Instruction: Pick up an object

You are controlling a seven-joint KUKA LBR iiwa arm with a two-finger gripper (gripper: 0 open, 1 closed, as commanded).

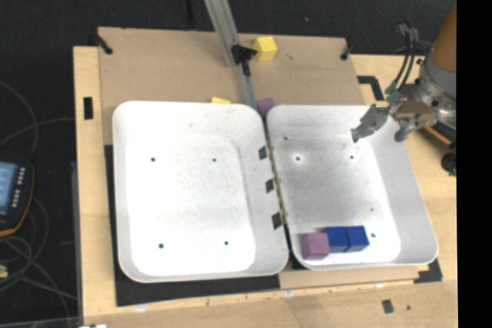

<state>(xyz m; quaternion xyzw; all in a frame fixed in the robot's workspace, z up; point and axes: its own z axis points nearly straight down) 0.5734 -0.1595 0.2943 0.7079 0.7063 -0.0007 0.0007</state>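
Gripper above right bin; blue block beside purple block.

white bins, blue block, purple block

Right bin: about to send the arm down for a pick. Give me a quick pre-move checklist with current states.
1. Targets present: ok, a purple block and a blue block lie at the near edge of the right bin.
2. Blocks separated: not ok, they sit touching.
3. Gripper over a target: not ok, it hangs over the bin's far right corner.
4. Gripper carrying nothing: ok.
5. Fingers set for a grasp: cannot tell.
6. Room beside the blocks: not ok, they lie against the bin wall.
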